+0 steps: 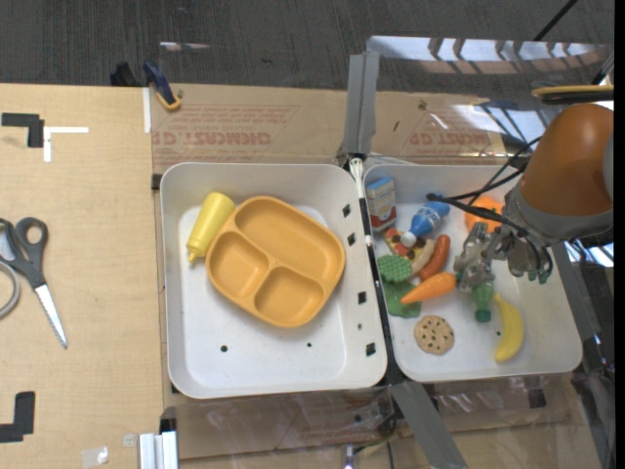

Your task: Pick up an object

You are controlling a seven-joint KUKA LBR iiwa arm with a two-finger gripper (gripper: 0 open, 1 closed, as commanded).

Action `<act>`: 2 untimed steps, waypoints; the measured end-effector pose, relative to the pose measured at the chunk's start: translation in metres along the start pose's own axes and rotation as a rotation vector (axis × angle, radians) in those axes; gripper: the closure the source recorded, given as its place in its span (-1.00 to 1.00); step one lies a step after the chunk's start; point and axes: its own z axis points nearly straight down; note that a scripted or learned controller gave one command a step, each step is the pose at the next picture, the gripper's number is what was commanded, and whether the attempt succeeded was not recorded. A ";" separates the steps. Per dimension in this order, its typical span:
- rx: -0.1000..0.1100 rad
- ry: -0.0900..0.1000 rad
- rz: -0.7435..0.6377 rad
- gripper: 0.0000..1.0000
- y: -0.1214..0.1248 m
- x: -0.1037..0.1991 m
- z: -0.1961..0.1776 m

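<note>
The right bin (pixel 547 352) holds several toy foods: a can (pixel 381 203), a blue bottle (pixel 424 221), a sausage (pixel 437 253), a green leafy piece (pixel 396 269), a carrot (pixel 430 287), a cookie (pixel 434 334) and a banana (pixel 508 328). My gripper (pixel 477 272) hangs low over the middle of this bin, just right of the carrot's tip. A small green bottle (pixel 482 307) stands directly below it, partly hidden by the gripper. Whether they touch is unclear. Nothing is visibly lifted.
The left bin (pixel 176 291) holds a yellow divided plate (pixel 275 260) with a yellow bottle (pixel 209 225) at its left. An orange item (pixel 483 208) lies behind the gripper. Scissors (pixel 37 272) lie on the wooden bench at far left.
</note>
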 end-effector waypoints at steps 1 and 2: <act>0.000 0.002 0.141 1.00 0.029 -0.049 0.009; 0.000 0.002 0.141 -1.00 0.030 -0.049 0.009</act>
